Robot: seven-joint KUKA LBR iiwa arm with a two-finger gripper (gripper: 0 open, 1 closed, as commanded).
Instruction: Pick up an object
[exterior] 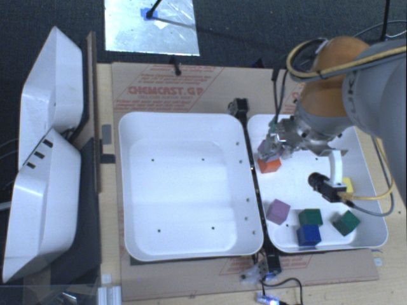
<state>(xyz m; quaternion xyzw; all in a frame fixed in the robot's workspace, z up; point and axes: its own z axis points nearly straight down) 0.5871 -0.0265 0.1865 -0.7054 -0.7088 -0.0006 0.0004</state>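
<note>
- Tool (pixel 269 150) in right bin (pixel 375 234), just above orange block (pixel 270 165); grip state can't tell.
- Purple (pixel 278 211), blue (pixel 308 235), 2 green blocks (pixel 310 217) lower right.

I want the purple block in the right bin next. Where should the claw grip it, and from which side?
Probably from straight above, closing on the purple block across its two flat side faces. It lies low on the right bin floor with open floor around it; the green block is its nearest neighbour, to its right, so avoid sweeping in from there.
</note>
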